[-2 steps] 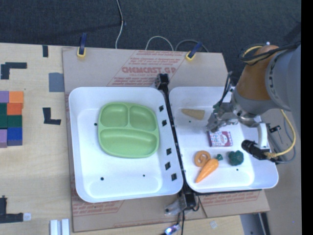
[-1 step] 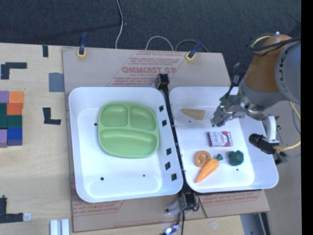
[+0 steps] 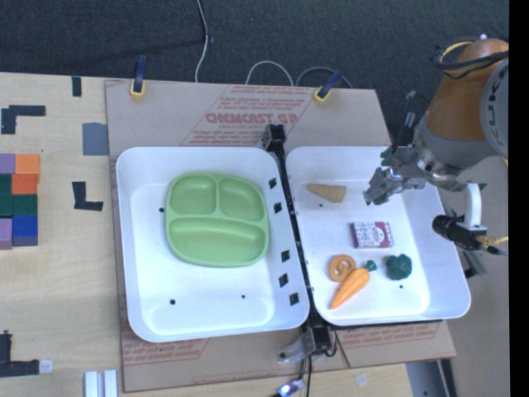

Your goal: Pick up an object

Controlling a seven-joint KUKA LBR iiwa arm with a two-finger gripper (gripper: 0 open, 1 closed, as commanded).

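The arm is reaching in over the right-hand bin point(image 3: 450, 300), with the gripper point(image 3: 378, 190) hanging above that bin's far half, near its upper right corner; nothing is showing between its tips, and whether they are parted or closed cannot be told from this slant; the step in hand is judged to be the approach, with no object yet taken. Taking the pink-and-white packet point(image 3: 371, 235) at the bin's middle as landmark: the gripper is standing just beyond it and a little to the right in the view; a tan wedge, seemingly a bread or pizza slice point(image 3: 327, 192), is lying beyond and to the left of it, roughly level with the gripper; a small orange ring point(image 3: 340, 266) is lying just nearer the camera and to the left; a toy carrot point(image 3: 351, 284) is lying just below that ring, apparently touching it; a dark green lump point(image 3: 400, 266) is lying nearer and to the right. The left-hand bin point(image 3: 140, 304) is holding a green divided plate point(image 3: 218, 220). The nearest candidates are judged to be the packet and the wedge; the next move is calling for centring over one of them, descending, and closing on it.
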